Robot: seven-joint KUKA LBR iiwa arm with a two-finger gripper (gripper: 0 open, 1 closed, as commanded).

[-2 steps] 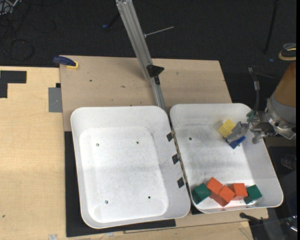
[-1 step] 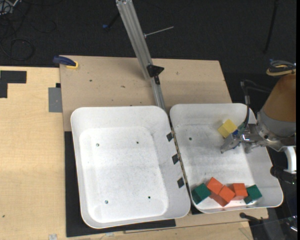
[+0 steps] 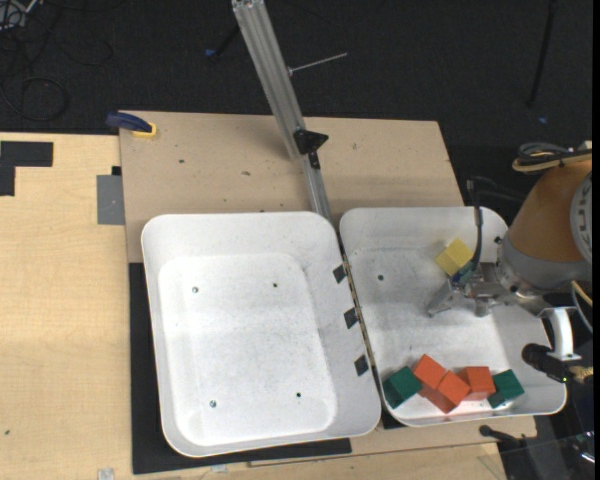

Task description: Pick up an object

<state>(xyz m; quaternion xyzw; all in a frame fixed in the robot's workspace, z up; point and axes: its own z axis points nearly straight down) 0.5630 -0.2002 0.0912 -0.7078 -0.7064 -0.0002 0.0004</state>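
In the right bin (image 3: 400,233) a yellow block (image 3: 454,257) lies near the far right side. My gripper (image 3: 457,309) hovers just in front of it, open, its two grey fingers splayed apart with nothing between them. The yellow block sits just beyond the gripper body, apart from the fingertips. Along the bin's near edge lies a cluster of blocks: a green block (image 3: 402,385), two red blocks (image 3: 436,382) (image 3: 478,379) and another green block (image 3: 506,388).
The left bin (image 3: 242,333) stands beside the right one, with black clips (image 3: 351,317) on the shared rim. A slanted metal rail (image 3: 276,78) rises behind the bins. The arm's orange band (image 3: 550,218) is at the right edge.
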